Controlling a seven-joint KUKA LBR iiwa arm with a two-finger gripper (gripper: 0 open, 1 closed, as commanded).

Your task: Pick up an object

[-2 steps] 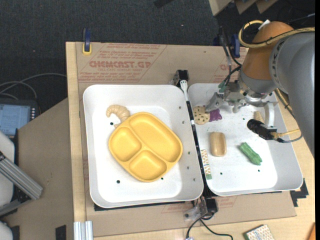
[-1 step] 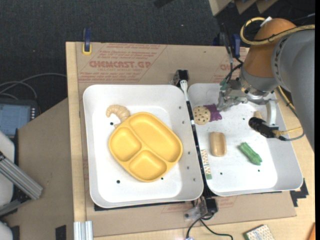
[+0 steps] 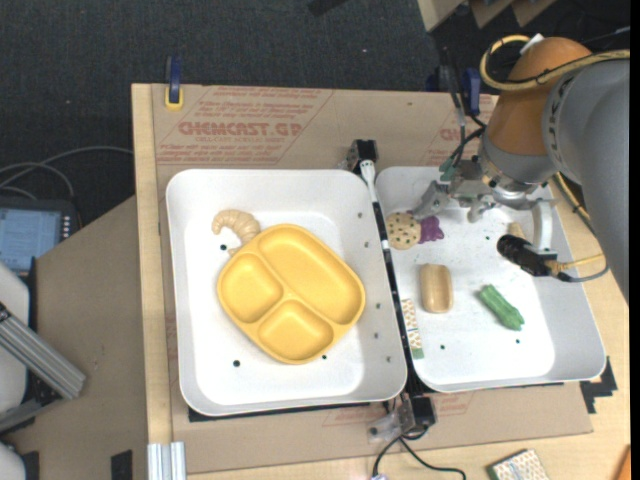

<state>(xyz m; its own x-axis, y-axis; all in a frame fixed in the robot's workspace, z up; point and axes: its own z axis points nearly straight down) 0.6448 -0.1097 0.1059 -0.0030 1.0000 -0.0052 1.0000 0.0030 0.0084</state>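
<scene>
My gripper [image 3: 458, 198] hangs over the far left part of the right bin [image 3: 570, 358], under the orange wrist band. Just below and left of it lie a round speckled cookie [image 3: 403, 230] and a small purple piece [image 3: 430, 230], side by side near the bin's left wall. A tan bread-like block [image 3: 435, 288] rests in the middle of that bin, and a green pickle-shaped piece [image 3: 500, 306] lies to its right. Nothing is seen held by the gripper.
The left bin [image 3: 190, 268] holds a yellow divided plate [image 3: 290, 293] and a pale curled piece [image 3: 235, 223] at the plate's far left corner. A black connector [image 3: 525, 253] with a yellow cable hangs off the arm over the right bin.
</scene>
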